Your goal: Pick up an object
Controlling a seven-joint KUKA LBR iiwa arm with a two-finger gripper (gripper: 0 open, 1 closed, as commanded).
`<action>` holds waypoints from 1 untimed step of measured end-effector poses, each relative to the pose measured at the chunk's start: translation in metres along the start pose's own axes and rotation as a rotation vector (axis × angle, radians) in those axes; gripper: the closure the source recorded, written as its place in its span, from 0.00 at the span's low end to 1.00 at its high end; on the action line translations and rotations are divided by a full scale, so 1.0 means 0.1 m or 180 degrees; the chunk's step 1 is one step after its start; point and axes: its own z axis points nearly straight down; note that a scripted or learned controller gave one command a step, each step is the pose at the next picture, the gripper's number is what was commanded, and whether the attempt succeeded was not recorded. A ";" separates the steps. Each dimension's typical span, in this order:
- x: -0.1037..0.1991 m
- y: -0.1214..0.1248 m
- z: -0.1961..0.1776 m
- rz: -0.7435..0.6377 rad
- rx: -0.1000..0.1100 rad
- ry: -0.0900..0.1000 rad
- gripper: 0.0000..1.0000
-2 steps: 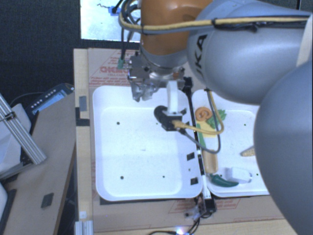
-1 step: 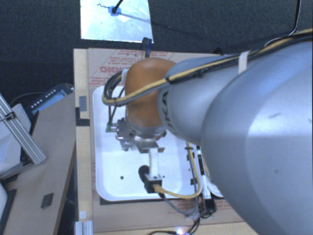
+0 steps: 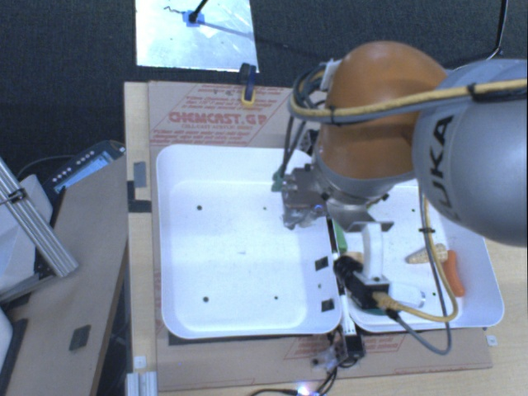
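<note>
An orange carrot-shaped piece (image 3: 453,274) lies in the right bin (image 3: 488,302), near its right wall and pointing roughly along that wall. Just beside it to the left lies a tan, cone-like piece (image 3: 419,256); whether the two touch cannot be told. The grey arm with its orange band covers much of the rest of this bin.

The end effector (image 3: 294,215) hangs over the right-hand edge of the left bin (image 3: 177,221), near where the two bins meet and well apart from both pieces. Whether it is apart or together cannot be told from this slant.

Both bins sit on a cardboard sheet (image 3: 210,115) printed in red, which lies on the surface (image 3: 82,246). Beyond the cardboard's far edge lies a shiny silver sheet (image 3: 194,23).
</note>
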 end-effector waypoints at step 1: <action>0.06 0.00 -0.03 -0.0033 0.0024 -0.0001 1.00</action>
